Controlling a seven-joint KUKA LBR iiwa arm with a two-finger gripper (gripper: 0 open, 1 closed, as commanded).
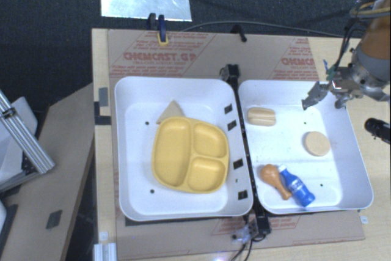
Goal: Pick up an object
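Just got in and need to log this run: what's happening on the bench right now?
A grey robot arm reaches in from the right, its hand over the top right of the right bin, holding nothing visible. That bin holds a bread roll, a round tan disc, a drumstick-shaped toy and a blue bottle. The left bin holds a yellow divided plate.

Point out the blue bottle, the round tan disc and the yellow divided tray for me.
blue bottle (297, 187), camera view, middle of its body.
round tan disc (317, 143), camera view, centre of its top face.
yellow divided tray (173, 142), camera view, floor of its large left compartment.
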